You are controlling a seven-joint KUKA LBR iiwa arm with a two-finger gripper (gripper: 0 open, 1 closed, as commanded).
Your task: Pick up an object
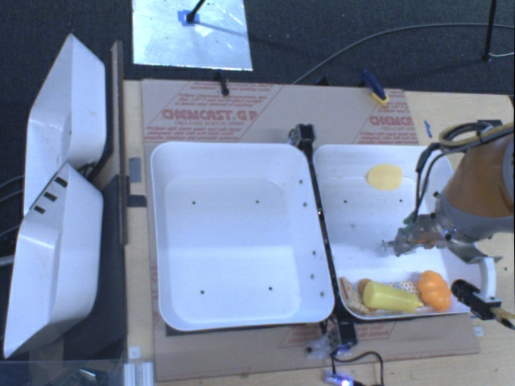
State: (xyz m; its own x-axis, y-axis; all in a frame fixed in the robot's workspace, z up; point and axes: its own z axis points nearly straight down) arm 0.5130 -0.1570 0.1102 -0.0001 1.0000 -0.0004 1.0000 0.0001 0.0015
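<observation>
My gripper hangs low over the middle of the right bin, at the end of the grey and orange arm coming in from the right. A flat yellow round object lies in the bin's far part, above and to the left of the gripper. Along the bin's near edge lie a yellow-green elongated object, an orange ball-like object and a small brown and white item. These sit below the gripper, apart from it.
The left bin stands beside the right one, with a black divider where they meet. Two white bins are stacked off the bench at the left. A blue and yellow clamp sits at the bench's far edge.
</observation>
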